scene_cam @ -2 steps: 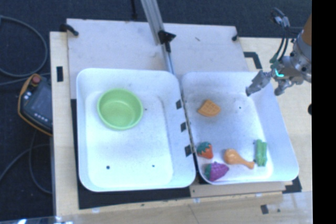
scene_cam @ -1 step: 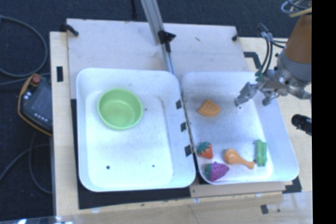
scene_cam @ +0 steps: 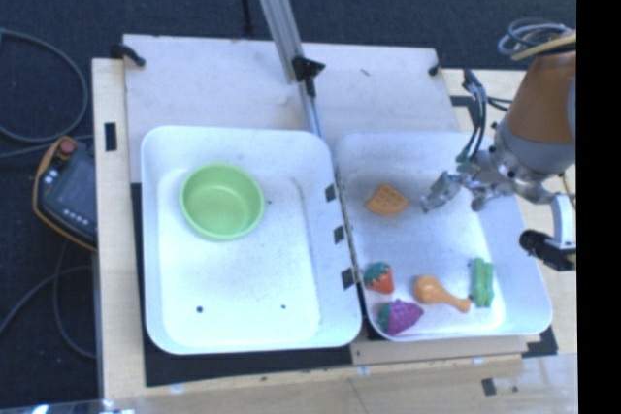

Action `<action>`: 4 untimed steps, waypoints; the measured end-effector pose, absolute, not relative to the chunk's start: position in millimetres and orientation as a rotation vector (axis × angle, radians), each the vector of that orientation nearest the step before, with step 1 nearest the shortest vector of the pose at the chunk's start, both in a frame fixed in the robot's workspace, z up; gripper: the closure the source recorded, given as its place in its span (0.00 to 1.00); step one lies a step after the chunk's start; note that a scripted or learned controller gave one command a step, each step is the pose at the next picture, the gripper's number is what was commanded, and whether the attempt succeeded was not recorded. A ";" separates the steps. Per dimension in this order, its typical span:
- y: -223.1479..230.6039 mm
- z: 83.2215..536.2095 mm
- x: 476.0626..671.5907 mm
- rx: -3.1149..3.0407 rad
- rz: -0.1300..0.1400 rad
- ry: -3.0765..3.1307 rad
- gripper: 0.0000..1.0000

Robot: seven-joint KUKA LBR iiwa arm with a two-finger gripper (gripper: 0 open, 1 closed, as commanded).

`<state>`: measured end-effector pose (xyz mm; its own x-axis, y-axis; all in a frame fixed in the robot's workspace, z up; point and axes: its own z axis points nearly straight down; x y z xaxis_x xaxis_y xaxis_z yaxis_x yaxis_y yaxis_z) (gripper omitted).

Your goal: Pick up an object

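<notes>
The end effector (scene_cam: pixel 448 191) hangs over the right bin (scene_cam: pixel 408 155), just right of the orange toy (scene_cam: pixel 387 201). Its fingers look spread apart, pinching nothing. A green bowl (scene_cam: pixel 222 201) sits in the left bin (scene_cam: pixel 165 305).

The arm (scene_cam: pixel 543 107) has an orange band over a grey wrist section. Thin dark cables loop at its 10 o'clock side, pale coiled ones at 12. The metal-grey gripper (scene_cam: pixel 448 190) looks angular.

Single fixed camera above the bench (scene_cam: pixel 243 78), angled down, both white bins (scene_cam: pixel 243 325) in frame, moderately distant
</notes>
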<state>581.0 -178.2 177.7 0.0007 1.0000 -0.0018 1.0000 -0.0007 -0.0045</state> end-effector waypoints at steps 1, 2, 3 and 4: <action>-183.5 134.6 578.3 -2.222 0.006 -2.219 0.00; -184.0 148.8 580.5 -2.230 -0.003 -2.219 1.00; -177.4 195.8 582.0 -2.222 -0.006 -2.229 1.00; -178.7 250.5 583.8 -2.222 -0.006 -2.232 1.00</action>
<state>583.8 -178.7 250.5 -0.0043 1.0000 -0.0025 1.0000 0.0043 0.0082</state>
